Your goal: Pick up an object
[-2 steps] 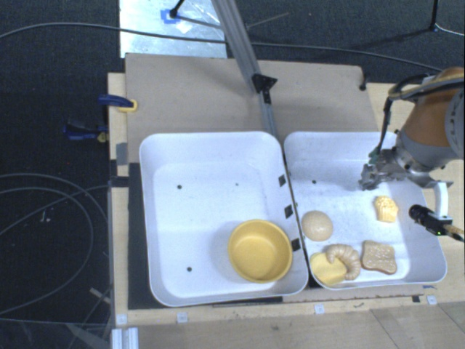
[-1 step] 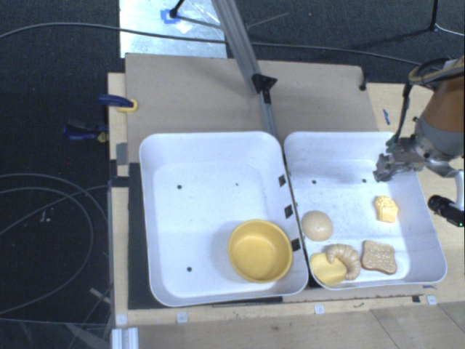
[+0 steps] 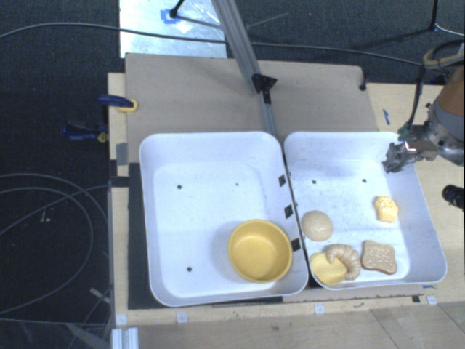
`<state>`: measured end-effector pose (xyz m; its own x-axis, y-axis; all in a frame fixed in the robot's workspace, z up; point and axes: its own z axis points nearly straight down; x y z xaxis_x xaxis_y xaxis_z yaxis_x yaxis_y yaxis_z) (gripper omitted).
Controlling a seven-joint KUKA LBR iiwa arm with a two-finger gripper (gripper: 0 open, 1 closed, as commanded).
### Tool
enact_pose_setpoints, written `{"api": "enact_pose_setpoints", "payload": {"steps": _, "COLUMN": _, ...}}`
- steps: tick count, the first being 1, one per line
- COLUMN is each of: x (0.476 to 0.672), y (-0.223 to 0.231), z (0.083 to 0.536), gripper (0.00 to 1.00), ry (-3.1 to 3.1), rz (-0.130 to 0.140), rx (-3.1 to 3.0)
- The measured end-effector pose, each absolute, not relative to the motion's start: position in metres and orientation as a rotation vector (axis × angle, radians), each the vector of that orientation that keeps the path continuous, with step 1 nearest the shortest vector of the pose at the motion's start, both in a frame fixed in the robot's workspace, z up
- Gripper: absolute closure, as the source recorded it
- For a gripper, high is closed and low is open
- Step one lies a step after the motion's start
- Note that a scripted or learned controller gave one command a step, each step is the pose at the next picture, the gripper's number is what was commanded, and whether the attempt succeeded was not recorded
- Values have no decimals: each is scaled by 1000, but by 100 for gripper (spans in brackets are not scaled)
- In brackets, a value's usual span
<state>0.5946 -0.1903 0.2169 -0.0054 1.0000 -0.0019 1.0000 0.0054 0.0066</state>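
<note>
In the right bin [image 3: 341, 166] lie several toy foods: a beige round bun [image 3: 317, 225], a yellow corn piece [image 3: 386, 209], a brown toast slice [image 3: 378, 257], a tan croissant [image 3: 344, 259] and a yellow wedge [image 3: 327, 269] under it. A yellow bowl [image 3: 259, 250] sits in the left bin [image 3: 196, 187] near its front right corner. My gripper [image 3: 396, 157] hangs over the right bin's far right rim, above and behind the corn piece, with nothing visible between its fingers.
A grey slanted pole [image 3: 240, 42] with a black clamp crosses the cardboard backing behind the bins. A blue and yellow clamp [image 3: 116, 104] grips the bench's left edge. Cables lie on the dark floor to the left.
</note>
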Motion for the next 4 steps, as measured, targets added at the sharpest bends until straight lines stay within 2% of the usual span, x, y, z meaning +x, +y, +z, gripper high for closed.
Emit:
{"api": "enact_pose_setpoints", "payload": {"steps": 1, "x": 596, "y": -190, "z": 231, "gripper": 100, "ry": 2225, "rz": 3, "rx": 2212}}
{"api": "enact_pose_setpoints", "payload": {"steps": 2, "x": 607, "y": -139, "z": 242, "gripper": 100, "ry": 2232, "rz": 6, "rx": 2207}}
{"api": "enact_pose_setpoints", "payload": {"steps": 4, "x": 638, "y": -37, "z": 230, "gripper": 100, "ry": 2233, "rz": 6, "rx": 2208}}
